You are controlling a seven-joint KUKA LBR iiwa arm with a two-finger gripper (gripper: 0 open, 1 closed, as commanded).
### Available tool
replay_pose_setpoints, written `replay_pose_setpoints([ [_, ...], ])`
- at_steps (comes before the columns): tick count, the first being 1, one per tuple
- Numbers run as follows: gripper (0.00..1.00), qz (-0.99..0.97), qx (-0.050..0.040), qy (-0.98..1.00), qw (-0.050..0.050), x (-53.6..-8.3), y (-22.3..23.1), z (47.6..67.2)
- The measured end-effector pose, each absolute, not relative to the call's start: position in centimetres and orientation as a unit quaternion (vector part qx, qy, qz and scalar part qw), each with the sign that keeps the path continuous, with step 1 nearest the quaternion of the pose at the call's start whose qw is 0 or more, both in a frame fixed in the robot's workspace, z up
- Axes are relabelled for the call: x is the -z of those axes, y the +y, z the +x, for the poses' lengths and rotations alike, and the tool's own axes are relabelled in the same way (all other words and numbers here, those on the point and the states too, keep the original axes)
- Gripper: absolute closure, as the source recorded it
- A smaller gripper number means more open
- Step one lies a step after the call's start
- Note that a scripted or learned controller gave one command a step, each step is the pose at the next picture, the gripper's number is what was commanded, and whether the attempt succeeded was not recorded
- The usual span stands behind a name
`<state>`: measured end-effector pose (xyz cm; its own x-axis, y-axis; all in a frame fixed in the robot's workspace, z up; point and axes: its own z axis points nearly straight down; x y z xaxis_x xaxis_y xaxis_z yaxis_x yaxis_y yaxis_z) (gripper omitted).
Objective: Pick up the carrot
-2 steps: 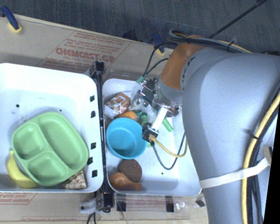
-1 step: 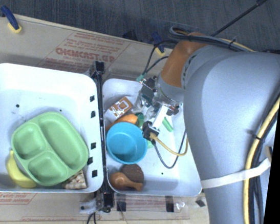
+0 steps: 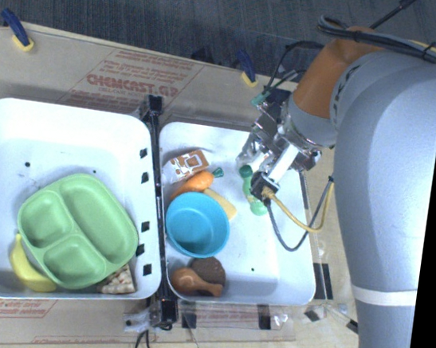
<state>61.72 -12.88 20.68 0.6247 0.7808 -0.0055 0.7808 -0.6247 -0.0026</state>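
The carrot (image 3: pixel 198 181) is orange with a small green top and lies in the right bin (image 3: pixel 293 268), at the far rim of a blue bowl (image 3: pixel 197 224). My gripper (image 3: pixel 252 188) hangs just to the right of the carrot, over the bin's back half. Its two green-tipped fingers (image 3: pixel 246 170) stand apart, open, with nothing between them. The carrot's green top points toward the nearer fingertip, with a small gap between the two.
A brown and white packet (image 3: pixel 186 161) lies behind the carrot, and a pale yellow piece (image 3: pixel 223 204) beside the bowl. A brown toy food (image 3: pixel 198 275) sits at the front. The left bin (image 3: pixel 4 147) holds a green divided plate (image 3: pixel 77 230), a yellow item (image 3: pixel 23 268) and a cracker (image 3: pixel 119 280).
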Motion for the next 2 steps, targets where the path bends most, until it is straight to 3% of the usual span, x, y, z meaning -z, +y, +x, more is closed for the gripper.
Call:
replay_pose_setpoints([
  [1, 1.00, 0.906, 0.0011, 0.422, 0.002, -10.6, -9.5, 63.3],
  [2, 1.00, 0.880, 0.0044, 0.475, -0.003, -9.1, -9.5, 55.7],
])
